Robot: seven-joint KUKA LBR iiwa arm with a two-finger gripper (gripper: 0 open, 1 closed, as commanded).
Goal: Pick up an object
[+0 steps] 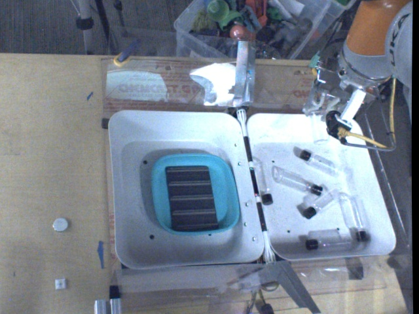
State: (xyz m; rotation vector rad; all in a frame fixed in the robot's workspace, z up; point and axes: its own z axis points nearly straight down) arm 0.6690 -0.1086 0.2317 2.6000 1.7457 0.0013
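Note:
Several clear plastic tubes with black caps lie scattered in the right bin (pixel 380 234): one (pixel 313 157) near the back, one (pixel 296 178) in the middle, a short one (pixel 317 205) below it, and one (pixel 327 242) by the front wall. Another tube (pixel 260 183) lies against the divider. In the left bin (pixel 124 175) sits a blue tray (pixel 160 195) with a black ribbed insert (pixel 191 196). My gripper (pixel 319 101) hangs over the far edge of the right bin, above and apart from the tubes, with nothing seen in it.
A clear box of colourful toys (pixel 262 5) stands behind the bins. Crumpled plastic film (pixel 219 84) lies on the cardboard strip at the back. A yellow cable (pixel 366 142) loops off the wrist over the right bin's far right corner. A small disc (pixel 60 225) lies on the bench at left.

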